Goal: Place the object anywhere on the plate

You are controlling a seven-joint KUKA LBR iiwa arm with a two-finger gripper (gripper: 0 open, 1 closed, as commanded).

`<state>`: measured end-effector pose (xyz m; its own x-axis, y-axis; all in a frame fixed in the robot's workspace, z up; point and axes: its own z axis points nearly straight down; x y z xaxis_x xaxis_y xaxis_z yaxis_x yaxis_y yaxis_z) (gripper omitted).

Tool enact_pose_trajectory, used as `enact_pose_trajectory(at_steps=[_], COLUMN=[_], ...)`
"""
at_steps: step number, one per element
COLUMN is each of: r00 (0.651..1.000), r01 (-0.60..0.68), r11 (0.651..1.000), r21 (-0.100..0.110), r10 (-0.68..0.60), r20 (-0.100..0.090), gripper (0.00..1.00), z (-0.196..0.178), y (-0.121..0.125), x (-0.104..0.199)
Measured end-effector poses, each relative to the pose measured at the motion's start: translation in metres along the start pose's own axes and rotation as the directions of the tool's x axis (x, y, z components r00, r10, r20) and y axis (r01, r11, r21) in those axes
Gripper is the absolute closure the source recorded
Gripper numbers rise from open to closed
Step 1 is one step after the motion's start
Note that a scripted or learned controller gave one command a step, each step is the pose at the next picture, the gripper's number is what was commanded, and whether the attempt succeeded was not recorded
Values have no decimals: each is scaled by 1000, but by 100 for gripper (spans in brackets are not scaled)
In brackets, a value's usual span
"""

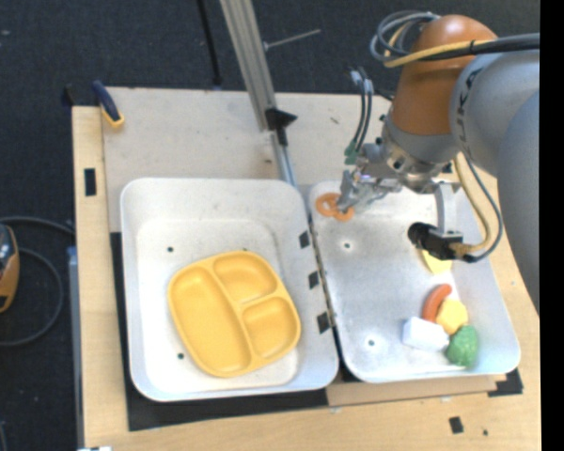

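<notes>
A yellow plate [233, 312] with three compartments lies in the left bin [150, 205], with nothing on it. My gripper [350, 195] is low over the far left corner of the right bin [376, 252]. It sits right at a small orange ring-shaped piece [333, 208], which lies against the bin's corner. The piece is partly hidden by the gripper. I cannot see whether the gripper holds it.
A red-orange piece [436, 299], a yellow piece [453, 316], a white block [421, 333] and a green piece [463, 346] cluster in the right bin's near right corner. A metal post [254, 64] rises behind the bins.
</notes>
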<state>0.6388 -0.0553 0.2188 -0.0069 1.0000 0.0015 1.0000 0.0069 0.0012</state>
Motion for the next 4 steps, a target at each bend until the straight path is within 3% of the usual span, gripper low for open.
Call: enact_pose_trajectory(at_steps=[3, 4], r00=[1000, 1000], r01=[1, 1], r11=[1000, 1000], r21=[0, 1], r10=[-1, -1], r20=[0, 0], gripper=[100, 100], z=[-8, -13], y=[12, -5], x=[176, 231])
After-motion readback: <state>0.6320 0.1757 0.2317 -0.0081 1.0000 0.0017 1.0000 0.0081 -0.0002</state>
